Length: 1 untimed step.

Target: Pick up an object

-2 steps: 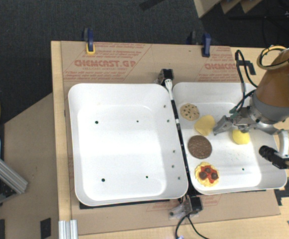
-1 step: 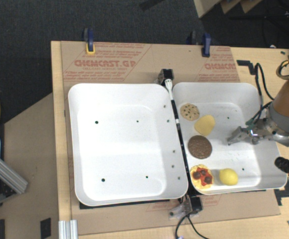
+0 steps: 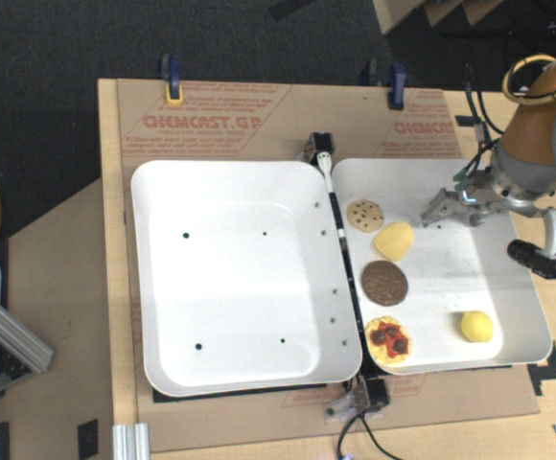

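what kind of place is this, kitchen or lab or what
Most likely a robotics lab or test bench, not a kitchen. Two shallow white bins sit on a board held by blue clamps, a grey and orange robot arm reaches in, and the food items, such as the cookie, look like toy props.

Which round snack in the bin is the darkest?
The plain dark brown cookie, in the middle of the row along the right bin's left wall. The chocolate-chip cookie above it is pale tan, and the little pizza below has red topping.
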Available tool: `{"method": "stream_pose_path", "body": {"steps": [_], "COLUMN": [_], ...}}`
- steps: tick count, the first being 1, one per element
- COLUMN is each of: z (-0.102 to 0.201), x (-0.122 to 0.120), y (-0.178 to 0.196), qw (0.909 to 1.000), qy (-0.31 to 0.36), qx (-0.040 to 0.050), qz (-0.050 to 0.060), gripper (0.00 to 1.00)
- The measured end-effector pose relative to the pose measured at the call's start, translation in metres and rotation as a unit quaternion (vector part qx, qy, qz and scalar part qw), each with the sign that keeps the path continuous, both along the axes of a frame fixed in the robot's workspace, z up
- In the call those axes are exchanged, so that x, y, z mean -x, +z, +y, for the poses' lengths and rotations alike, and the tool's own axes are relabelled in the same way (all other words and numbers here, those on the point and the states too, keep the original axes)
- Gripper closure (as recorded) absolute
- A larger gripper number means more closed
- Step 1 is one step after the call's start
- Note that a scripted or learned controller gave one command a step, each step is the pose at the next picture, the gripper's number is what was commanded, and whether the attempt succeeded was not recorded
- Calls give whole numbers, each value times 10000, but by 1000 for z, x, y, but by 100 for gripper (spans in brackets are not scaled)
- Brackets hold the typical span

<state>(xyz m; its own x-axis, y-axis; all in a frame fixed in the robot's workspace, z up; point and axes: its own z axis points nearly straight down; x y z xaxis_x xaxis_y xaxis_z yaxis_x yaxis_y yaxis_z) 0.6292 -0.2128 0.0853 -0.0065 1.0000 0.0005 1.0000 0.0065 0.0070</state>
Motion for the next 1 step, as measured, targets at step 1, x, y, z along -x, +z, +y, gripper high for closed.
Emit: {"method": "stream_pose_path", "body": {"steps": [1], "z": [-2], "x": [3], "y": [11], "qw": [10000], "qy": [-13], "qx": [8], "qz": [9], "gripper": [100]}}
